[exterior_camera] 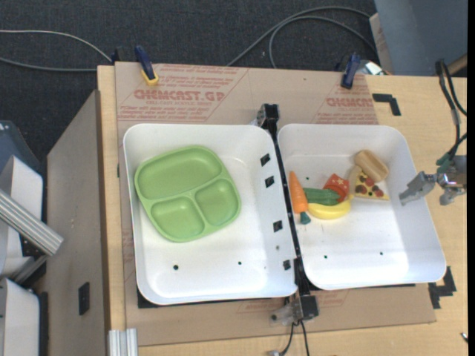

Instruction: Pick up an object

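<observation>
Gripper (430,186) waits at the right bin's (415,262) right edge; I cannot tell its grip.
Toy pizza slice (368,187) lies just left of it, banana (329,211) farther left, bare white floor below.

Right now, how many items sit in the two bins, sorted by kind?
Toy food, right bin: 5 (carrot, green vegetable, banana, red piece, pizza slice)
Bread-like roll, right bin: 1
Divided plate, left bin: 1, green
Total: 7
</observation>
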`<state>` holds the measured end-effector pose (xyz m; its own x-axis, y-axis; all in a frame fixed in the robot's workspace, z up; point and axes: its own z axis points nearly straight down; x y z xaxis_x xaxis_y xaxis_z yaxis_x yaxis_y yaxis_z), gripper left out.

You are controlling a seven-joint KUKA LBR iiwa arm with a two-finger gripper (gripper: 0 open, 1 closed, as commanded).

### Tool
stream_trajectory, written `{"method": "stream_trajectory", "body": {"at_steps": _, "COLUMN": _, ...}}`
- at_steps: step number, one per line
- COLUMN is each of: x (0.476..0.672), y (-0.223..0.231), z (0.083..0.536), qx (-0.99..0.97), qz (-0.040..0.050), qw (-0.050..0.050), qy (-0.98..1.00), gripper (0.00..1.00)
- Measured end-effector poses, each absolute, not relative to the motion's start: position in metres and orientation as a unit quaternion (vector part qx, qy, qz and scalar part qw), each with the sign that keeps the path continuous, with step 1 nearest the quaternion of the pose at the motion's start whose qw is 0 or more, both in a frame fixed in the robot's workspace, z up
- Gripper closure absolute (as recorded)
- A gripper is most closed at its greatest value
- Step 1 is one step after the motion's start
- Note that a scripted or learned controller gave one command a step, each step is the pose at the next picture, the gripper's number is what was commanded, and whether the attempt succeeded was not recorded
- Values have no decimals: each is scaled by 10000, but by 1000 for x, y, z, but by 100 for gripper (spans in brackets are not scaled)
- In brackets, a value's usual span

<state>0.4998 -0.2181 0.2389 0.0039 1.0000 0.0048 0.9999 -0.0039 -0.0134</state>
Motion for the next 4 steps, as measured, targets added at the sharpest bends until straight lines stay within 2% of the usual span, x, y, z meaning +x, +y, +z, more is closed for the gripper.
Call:
{"method": "stream_trajectory", "body": {"at_steps": 1, "x": 503, "y": -217, "z": 245, "qx": -7070, "qz": 1, "qw": 7, "qy": -7072, "gripper": 0}}
{"method": "stream_trajectory", "body": {"at_steps": 3, "x": 493, "y": -205, "z": 147, "qx": -7073, "qz": 8, "qw": 37, "qy": -7069, "gripper": 0}}
{"method": "stream_trajectory", "body": {"at_steps": 4, "x": 495, "y": -208, "z": 84, "qx": -7074, "qz": 10, "qw": 40, "qy": -7068, "gripper": 0}}
